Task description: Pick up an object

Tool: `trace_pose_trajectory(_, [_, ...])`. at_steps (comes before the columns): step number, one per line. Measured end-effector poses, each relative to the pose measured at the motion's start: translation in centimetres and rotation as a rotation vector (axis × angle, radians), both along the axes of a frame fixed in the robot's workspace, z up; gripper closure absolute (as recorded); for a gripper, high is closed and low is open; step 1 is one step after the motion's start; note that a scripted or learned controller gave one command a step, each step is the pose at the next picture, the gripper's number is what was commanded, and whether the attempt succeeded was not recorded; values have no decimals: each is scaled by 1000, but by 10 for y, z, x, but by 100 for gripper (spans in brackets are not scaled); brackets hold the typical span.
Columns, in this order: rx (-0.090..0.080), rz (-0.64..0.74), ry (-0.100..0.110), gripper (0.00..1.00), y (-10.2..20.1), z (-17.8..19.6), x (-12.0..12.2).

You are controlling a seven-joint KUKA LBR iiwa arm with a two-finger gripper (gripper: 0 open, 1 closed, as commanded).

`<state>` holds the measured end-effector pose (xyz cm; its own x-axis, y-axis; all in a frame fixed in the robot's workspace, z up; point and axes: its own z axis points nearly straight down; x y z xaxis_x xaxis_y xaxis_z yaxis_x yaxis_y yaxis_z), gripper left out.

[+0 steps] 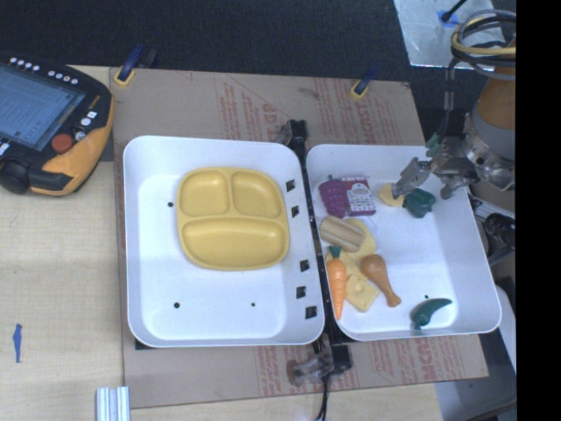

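Two white bins sit side by side: the left bin (149, 314) and the right bin (456, 261). In the left: one yellow divided plate (233, 217). In the right: one purple packet (346, 196), one bread roll (342, 232), one carrot (337, 285), one drumstick (380, 277), two dark green pieces (419, 203) (431, 310).

Your arm reaches in from the right edge of the camera view, its orange band showing above the grey wrist. The gripper (434, 179) hangs low at the frame's upper right, its two fingers (410, 179) spread apart and angled downward, with nothing between them.
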<state>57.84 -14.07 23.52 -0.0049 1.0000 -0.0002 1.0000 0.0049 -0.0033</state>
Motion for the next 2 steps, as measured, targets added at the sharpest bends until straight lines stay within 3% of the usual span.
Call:
trace_pose_trajectory(1, [4,-2,11,0,35,-149,-101])
trace_pose_trajectory(2, [-5,-6,-7,0,-41,-132,-56])
